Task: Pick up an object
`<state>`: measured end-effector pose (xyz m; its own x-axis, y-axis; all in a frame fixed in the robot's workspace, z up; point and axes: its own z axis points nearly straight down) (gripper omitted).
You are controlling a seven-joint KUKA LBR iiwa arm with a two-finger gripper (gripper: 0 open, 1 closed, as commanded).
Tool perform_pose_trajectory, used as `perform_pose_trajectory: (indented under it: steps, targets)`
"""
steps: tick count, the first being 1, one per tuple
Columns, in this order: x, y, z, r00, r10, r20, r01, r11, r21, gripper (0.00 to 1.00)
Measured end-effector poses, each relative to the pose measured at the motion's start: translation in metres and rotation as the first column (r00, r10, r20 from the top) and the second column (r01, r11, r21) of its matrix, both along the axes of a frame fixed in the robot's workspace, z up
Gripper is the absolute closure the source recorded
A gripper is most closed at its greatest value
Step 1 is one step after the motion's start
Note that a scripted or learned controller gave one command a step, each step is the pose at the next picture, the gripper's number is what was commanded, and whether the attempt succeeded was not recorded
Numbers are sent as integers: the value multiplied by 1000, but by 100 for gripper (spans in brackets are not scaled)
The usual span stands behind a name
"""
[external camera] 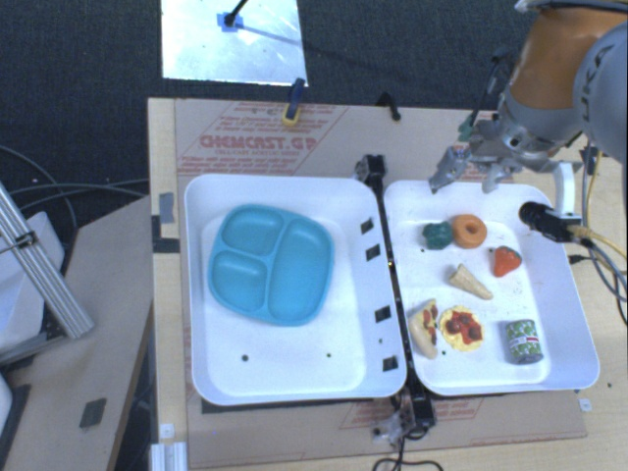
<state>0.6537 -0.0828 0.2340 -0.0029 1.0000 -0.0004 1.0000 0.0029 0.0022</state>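
Note:
The right bin [559,302] holds several small food toys: a dark green lump [437,234], an orange donut [470,231], a red strawberry-like piece [506,261], a cream wedge [471,283], a pale banana-like piece [424,328], a small pizza [462,329] and a green can [524,341]. My gripper [471,173] hangs over the far edge of this bin, above and just behind the donut. Its fingers are spread open with nothing between them.
A blue divided plate [272,263] lies in the left bin [294,371]. A black hinged strip [383,263] runs between the two bins. A shiny metal sheet [234,27] lies beyond the bench.

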Motion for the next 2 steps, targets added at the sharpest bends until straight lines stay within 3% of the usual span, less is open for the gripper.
perform_pose_trajectory:
  steps: [1,2]
  targets:
    - [-13,-54,-99,1000,-6,-8,6,1000,0,0]
    - [15,-123,-151,1000,-5,-1,5,1000,0,0]
